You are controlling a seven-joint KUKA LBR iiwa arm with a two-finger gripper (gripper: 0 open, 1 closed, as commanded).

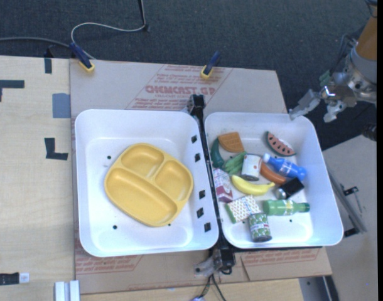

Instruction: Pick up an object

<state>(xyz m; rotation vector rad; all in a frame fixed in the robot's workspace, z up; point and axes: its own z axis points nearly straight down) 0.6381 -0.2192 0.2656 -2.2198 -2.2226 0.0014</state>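
Cardboard sheet (172, 89): you can read red block lettering printed upside down near its far edge, roughly "CHEMCAST GP", with smaller red lines below it too blurred for you to make out.
Cardboard front edge (116, 263): you see more red print along the strip below the left bin, too small to read.
Can (260, 227): its label shows a pattern, but you cannot read any words on it.

Yellow plate (149, 184), white bins (91, 231), yellow banana (251, 185), green bottle (285, 207)
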